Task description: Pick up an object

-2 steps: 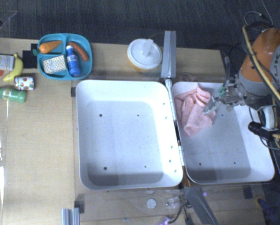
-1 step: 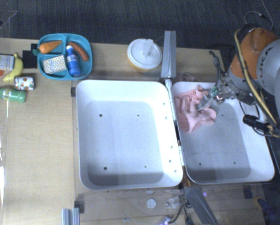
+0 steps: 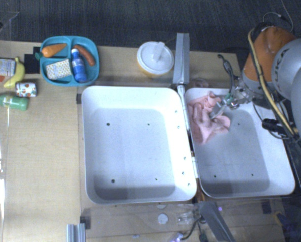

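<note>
A crumpled pink cloth (image 3: 203, 121) lies in the far left corner of the right bin (image 3: 251, 170), against the wall it shares with the left bin (image 3: 135, 150). My gripper (image 3: 222, 111) reaches in from the right and sits low over the cloth's right edge, touching or nearly touching it. The grey arm with its orange band (image 3: 266, 49) rises behind it at the upper right. The gripper's tip is small and partly lost against the cloth folds.
A blue divided tray (image 3: 93, 64) of toy food and a white lidded cup (image 3: 155, 58) stand behind the left bin. A banana (image 3: 15, 73), a small can (image 3: 25, 89) and a green bottle (image 3: 9, 102) lie at the far left. Cables (image 3: 279, 120) hang over the right bin's edge.
</note>
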Robot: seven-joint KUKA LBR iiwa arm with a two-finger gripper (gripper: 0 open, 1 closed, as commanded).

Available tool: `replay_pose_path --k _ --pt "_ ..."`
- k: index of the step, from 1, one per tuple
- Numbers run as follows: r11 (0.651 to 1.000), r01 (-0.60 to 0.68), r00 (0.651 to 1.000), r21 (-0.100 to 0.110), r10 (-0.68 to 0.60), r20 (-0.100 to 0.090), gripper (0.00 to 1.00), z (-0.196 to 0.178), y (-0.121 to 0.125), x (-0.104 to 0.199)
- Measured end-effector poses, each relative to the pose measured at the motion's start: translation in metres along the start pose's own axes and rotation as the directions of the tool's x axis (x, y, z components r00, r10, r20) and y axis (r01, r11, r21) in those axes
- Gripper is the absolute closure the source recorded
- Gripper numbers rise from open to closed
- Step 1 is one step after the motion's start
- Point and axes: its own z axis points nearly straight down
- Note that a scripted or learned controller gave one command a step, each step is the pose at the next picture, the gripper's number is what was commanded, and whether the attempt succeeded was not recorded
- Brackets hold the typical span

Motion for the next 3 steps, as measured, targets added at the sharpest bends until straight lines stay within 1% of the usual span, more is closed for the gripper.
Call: replay_pose_path --k 1,2,3 --pt "0.998 0.052 0.999 -0.022 -0.052 0.000 0.00 -0.001 -0.037 0.006" --pt "0.990 0.141 0.990 -0.025 -0.141 0.003 0.00 -0.001 -0.044 0.046" --pt "0.989 0.142 0.990 -0.030 -0.142 0.003 1.00 -0.013 -0.042 0.047"
